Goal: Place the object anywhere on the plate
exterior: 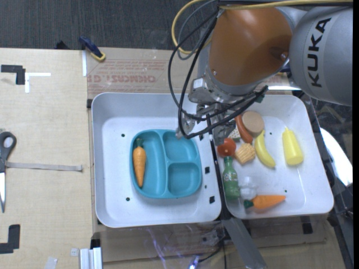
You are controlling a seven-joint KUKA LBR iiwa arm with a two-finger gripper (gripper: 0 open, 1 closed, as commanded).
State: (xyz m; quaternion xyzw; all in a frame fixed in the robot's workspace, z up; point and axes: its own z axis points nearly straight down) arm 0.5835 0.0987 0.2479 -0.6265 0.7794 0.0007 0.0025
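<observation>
A blue three-compartment plate [168, 175] lies in the left white bin [112, 206]. An orange carrot [138, 162] with a green top lies lengthwise in the plate's long left compartment. The arm's orange wrist hangs over the seam between the bins, and my gripper [183, 131] pokes out beneath it at the plate's far right edge, among black cables. It is apart from the carrot, up and to its right. I see nothing held under it.
The right bin [314, 206] holds a second carrot [267, 201], a green bottle [230, 178], a banana [263, 150], a yellow piece [292, 147], a corn piece [245, 153], a red piece [226, 147] and a brown bun [251, 124]. Scissors [4, 150] lie at the far left.
</observation>
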